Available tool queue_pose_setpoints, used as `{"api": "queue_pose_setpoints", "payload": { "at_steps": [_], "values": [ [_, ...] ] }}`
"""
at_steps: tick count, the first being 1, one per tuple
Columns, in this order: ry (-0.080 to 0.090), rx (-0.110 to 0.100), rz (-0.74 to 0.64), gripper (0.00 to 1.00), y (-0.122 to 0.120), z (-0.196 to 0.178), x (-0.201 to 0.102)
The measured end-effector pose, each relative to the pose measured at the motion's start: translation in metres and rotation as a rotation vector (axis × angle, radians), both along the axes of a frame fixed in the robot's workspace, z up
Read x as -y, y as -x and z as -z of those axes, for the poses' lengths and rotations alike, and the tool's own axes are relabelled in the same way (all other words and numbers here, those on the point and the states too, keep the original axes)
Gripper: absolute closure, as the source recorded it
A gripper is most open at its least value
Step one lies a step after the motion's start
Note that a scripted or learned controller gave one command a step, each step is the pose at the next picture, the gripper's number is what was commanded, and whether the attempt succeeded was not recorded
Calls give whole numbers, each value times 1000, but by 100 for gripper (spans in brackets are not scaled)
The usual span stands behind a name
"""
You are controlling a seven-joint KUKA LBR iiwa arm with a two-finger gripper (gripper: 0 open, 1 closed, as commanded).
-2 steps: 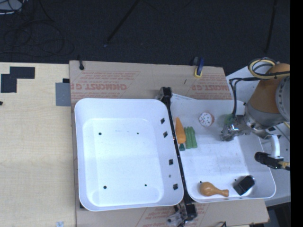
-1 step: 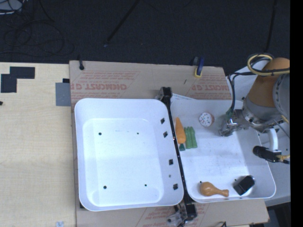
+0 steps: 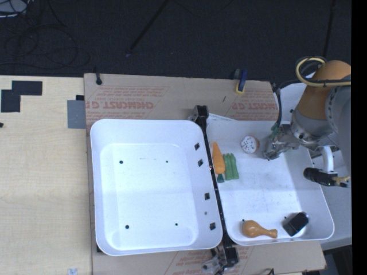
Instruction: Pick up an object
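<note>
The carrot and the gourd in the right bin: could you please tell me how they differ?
The carrot is slim and bright orange, while the gourd is bulbous with a narrow neck and duller tan-orange. The carrot lies along the bin's left wall beside a green piece; the gourd lies crosswise near the front rim by a black object. Both lie flat in the right bin.

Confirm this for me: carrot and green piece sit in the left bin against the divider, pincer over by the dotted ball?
Not quite. The camera view shows the carrot and green piece in the right bin, against the divider. The pincer is beside the dotted ball.
</note>
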State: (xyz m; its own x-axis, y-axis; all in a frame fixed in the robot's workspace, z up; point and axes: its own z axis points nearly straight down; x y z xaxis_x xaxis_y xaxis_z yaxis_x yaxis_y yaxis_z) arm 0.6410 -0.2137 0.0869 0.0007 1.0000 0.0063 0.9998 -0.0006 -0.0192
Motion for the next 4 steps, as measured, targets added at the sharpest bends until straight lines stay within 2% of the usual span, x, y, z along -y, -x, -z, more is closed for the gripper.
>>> {"api": "queue_pose_setpoints", "payload": {
  "at_steps": [1, 2, 3, 4],
  "values": [
    [10, 27, 2, 100, 36, -121, 2],
    [7, 19, -1, 100, 16, -100, 0],
    [5, 15, -5, 100, -3, -52, -2],
    [7, 20, -6, 100, -3, -70, -1]
  ]
}}
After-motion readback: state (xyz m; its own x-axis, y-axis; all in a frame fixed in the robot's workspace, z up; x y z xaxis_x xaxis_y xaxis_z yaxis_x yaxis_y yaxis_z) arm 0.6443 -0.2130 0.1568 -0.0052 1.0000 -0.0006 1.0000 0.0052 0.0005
